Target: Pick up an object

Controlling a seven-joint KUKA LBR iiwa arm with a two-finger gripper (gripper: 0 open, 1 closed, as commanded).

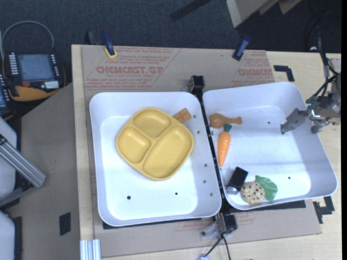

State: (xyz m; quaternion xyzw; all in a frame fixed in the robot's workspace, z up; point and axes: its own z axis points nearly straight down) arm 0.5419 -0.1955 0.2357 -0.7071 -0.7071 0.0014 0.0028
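Note:
My gripper (304, 124) hangs over the right side of the right bin (271, 99), reaching in from the right edge. Its grey fingers (291, 121) stand open with nothing between them. The loose objects lie well to its left: a toy drumstick (224, 120) near the bin's left wall and an orange carrot (223, 145) just below it. In the bin's front left corner sit a black block (237, 176), a round cookie (251, 192) and a green leafy piece (267, 186).
The left bin (108, 161) holds a yellow divided plate (155, 143), with a small brown piece (182, 115) at its upper right edge. A clamp (196, 83) sits between the bins at the back. A pendant with a screen (33, 72) lies far left.

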